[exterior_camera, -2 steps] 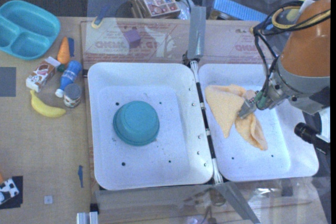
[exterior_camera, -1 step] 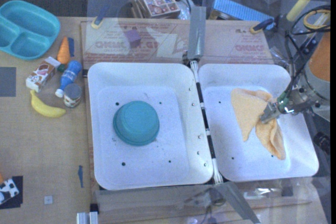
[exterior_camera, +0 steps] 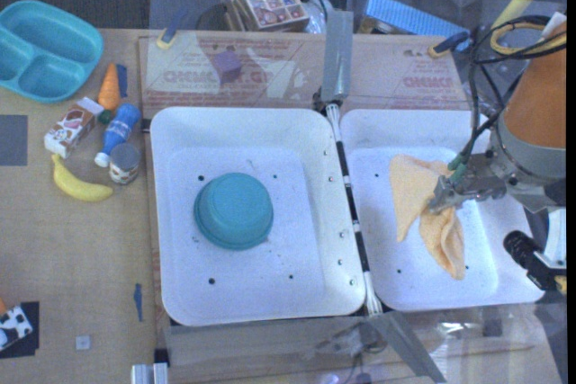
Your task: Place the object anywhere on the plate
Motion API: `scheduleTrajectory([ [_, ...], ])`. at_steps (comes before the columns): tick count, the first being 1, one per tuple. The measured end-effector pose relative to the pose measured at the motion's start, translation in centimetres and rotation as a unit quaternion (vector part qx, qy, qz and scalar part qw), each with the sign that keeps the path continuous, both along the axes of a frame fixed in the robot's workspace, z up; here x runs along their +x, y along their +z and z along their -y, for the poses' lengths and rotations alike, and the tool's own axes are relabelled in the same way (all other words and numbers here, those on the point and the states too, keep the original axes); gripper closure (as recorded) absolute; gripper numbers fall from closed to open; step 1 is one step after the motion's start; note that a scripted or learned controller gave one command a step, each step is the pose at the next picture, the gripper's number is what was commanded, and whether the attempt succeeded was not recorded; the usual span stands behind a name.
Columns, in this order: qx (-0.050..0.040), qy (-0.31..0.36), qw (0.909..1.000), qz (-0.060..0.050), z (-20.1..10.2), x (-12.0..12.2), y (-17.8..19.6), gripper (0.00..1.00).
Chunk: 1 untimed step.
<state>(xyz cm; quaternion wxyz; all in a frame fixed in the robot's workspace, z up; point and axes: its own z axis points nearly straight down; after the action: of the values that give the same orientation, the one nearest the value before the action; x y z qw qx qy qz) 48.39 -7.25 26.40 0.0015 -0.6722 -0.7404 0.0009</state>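
A round teal plate (exterior_camera: 234,211) lies in the middle of the left bin (exterior_camera: 171,135). In the right bin (exterior_camera: 396,276) a crumpled yellow cloth (exterior_camera: 416,184) stretches from the bin's middle down toward its front. My gripper (exterior_camera: 446,195) reaches in from the right and sits on the cloth's right side. Its fingers are shut on a bunched fold of the cloth, and the creases run toward the fingertips. The grey wrist with the orange band (exterior_camera: 540,103) hangs above the right bin's far right corner.
On the bench left of the bins lie a banana (exterior_camera: 79,183), a can (exterior_camera: 124,163), a small bottle (exterior_camera: 119,132), a carton (exterior_camera: 72,126), a carrot (exterior_camera: 109,87) and a teal divided tray (exterior_camera: 45,49). Cables and boxes (exterior_camera: 270,3) sit behind the bins.
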Motion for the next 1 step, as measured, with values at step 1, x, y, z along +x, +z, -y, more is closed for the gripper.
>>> scheduleTrajectory([
  [1, -0.001, -0.028, 0.9996, 0.003, -0.34, -0.38, 1.6, 1.0],
])
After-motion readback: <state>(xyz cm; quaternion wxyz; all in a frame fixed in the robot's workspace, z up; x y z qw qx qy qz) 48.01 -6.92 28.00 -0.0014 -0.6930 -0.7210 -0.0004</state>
